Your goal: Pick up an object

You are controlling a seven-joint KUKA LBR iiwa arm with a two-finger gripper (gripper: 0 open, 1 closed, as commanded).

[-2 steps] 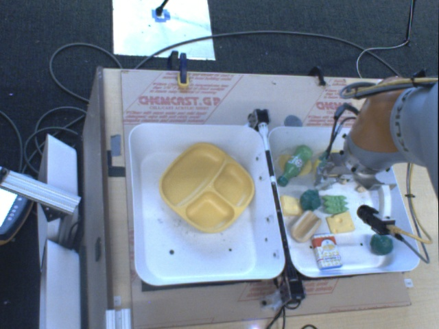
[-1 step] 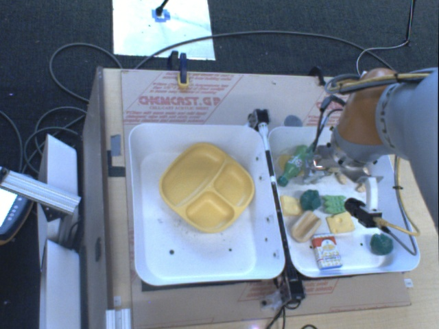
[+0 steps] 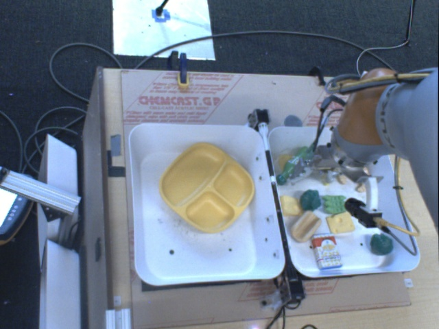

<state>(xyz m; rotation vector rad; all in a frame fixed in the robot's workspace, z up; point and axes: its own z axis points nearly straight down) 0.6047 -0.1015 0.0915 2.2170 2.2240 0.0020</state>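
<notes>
the gripper [image 3: 321, 162] hangs low over the far part of the right bin [image 3: 401, 252], and whether it is apart or together cannot be told. a green bottle [image 3: 293, 164] lies tilted just beside it, toward the divider. nearer the camera lie a dark green lump [image 3: 311, 199], a leafy green piece [image 3: 335, 203], a yellow block [image 3: 291, 205], a bread roll [image 3: 306, 226], a cheese square [image 3: 341, 223], a small red-and-white box [image 3: 327, 251] and a green ball [image 3: 381, 244]. the left bin [image 3: 147, 252] holds a yellow divided plate [image 3: 207, 186]. both bins rest on a cardboard-topped bench [image 3: 199, 96] above dark carpet. the grey arm [image 3: 405, 118] reaches in from the right, bent down at its orange band [image 3: 360, 112].
</notes>
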